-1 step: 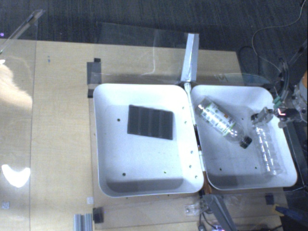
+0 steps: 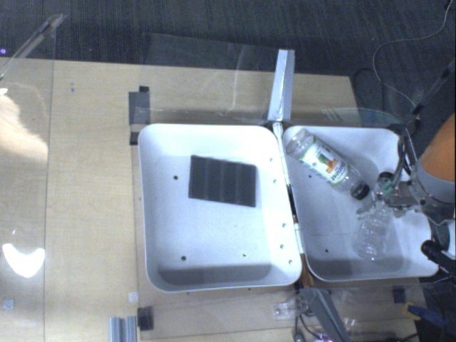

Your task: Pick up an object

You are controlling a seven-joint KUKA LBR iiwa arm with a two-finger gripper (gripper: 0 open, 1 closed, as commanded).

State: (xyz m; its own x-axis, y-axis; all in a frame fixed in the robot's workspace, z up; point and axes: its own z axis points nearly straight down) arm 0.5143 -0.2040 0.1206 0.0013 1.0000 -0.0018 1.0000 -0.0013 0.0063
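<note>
A pale wooden worktop (image 2: 78, 212) fills most of the frame, with dark carpeted floor (image 2: 178, 9) along the top; two shallow white bins sit side by side, the left bin (image 2: 160, 262) at centre and the right bin (image 2: 324, 255) at centre right, their inner rims touching; a dark ribbed rectangular mat (image 2: 222, 181) lies flat in the left bin; a grey metal bar (image 2: 281, 85) stands at the bins' junction, upper centre; small black brackets (image 2: 139, 109) sit by the left bin's upper left corner; cables (image 2: 406, 41) trail at upper right
</note>
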